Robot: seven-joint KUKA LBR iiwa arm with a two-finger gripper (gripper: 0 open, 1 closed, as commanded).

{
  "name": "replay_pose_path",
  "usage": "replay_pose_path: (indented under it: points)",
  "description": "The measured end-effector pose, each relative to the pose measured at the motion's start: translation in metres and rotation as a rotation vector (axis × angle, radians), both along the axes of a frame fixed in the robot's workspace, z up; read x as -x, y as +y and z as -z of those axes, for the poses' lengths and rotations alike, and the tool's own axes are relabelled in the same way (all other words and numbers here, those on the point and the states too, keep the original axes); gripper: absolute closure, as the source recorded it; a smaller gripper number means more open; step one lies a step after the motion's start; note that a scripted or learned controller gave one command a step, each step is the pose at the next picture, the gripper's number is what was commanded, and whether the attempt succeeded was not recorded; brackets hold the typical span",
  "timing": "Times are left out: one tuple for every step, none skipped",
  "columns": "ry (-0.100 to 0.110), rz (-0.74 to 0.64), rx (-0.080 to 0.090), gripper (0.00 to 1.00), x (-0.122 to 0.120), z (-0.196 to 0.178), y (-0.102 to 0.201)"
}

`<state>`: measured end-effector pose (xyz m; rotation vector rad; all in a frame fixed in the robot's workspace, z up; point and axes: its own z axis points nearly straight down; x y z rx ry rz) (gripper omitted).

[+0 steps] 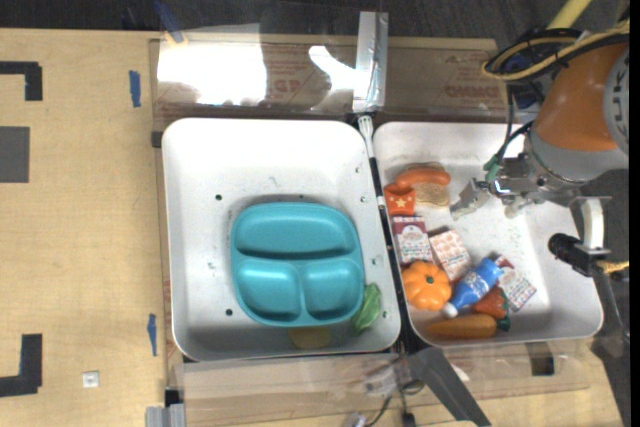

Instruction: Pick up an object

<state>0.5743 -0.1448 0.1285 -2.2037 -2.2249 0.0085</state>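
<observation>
The right bin holds several small things along its left side: a bun-like piece, a red box with a star, two printed packets, an orange pumpkin, a blue bottle, a small packet and an orange carrot-like stick. My gripper hangs low over the upper middle of this bin, just right of the bun-like piece. Nothing can be seen held in it.
The left bin carries a teal divided plate, with a green item at its lower right corner and a yellowish item under its front edge. A clear plastic sheet lies behind the bins.
</observation>
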Motion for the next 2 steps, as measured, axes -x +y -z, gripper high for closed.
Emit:
replay_pose_path:
  points:
    - [-0.02,-0.028,0.004,0.0,-0.09,0.036,0.005]
    - [-0.005,0.243,0.01,0.0,-0.091,0.037,0.04]
